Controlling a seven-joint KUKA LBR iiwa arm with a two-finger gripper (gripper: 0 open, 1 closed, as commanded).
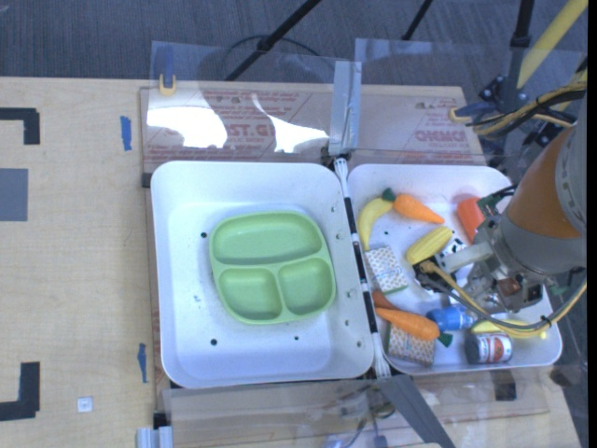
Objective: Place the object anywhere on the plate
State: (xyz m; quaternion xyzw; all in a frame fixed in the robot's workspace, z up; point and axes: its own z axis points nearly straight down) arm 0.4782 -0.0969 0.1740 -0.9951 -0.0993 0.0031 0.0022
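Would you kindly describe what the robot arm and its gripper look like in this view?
The round grey robot arm carries a broad orange band above the wrist. Its metallic gripper looks boxy, with yellow and black cables looping around it.

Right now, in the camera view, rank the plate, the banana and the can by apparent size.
1. Plate, by far the largest.
2. Banana.
3. Can, though partly hidden by cables, so its rank below the banana is unsure.
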